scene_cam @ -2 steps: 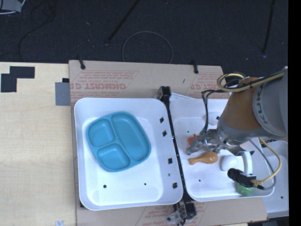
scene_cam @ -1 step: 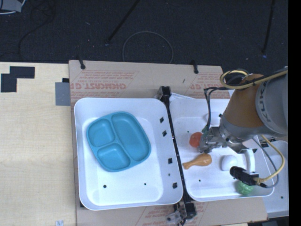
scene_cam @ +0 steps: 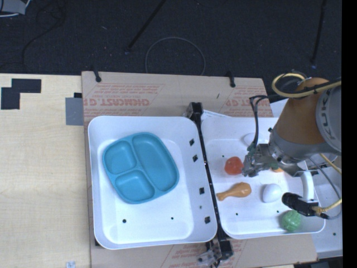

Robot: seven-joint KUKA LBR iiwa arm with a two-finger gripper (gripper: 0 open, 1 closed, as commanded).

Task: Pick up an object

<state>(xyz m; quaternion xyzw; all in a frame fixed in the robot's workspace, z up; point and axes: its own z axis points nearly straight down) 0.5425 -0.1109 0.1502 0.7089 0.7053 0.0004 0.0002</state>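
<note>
Camera view, looking down on the bench.

Left bin (scene_cam: 106, 228): shallow, white. Holds one blue divided plate (scene_cam: 140, 166) with three compartments, lying flat and turned at an angle, toward the bin's upper left. The plate's compartments carry nothing.

Right bin (scene_cam: 223, 128): shallow, white, set edge to edge with the left bin along a dark centre divider. Contents:
- red-orange round object (scene_cam: 233, 164), left of centre, just beside the gripper;
- tan drumstick-shaped object (scene_cam: 235, 191), lying on its side below the red one, narrow end pointing left;
- white rounded object (scene_cam: 271, 192), just right of the drumstick's thick end;
- green ball (scene_cam: 290, 220), near the bin's lower right corner;
- small white piece (scene_cam: 247, 139), toward the upper part of the bin, too small to identify.

Arm: grey with an orange section, reaching in from the right over the right bin. Gripper (scene_cam: 252, 166) sits low, just right of the red-orange object; whether its claw is spread or pressed together cannot be told, and nothing is visibly pinched.
</note>
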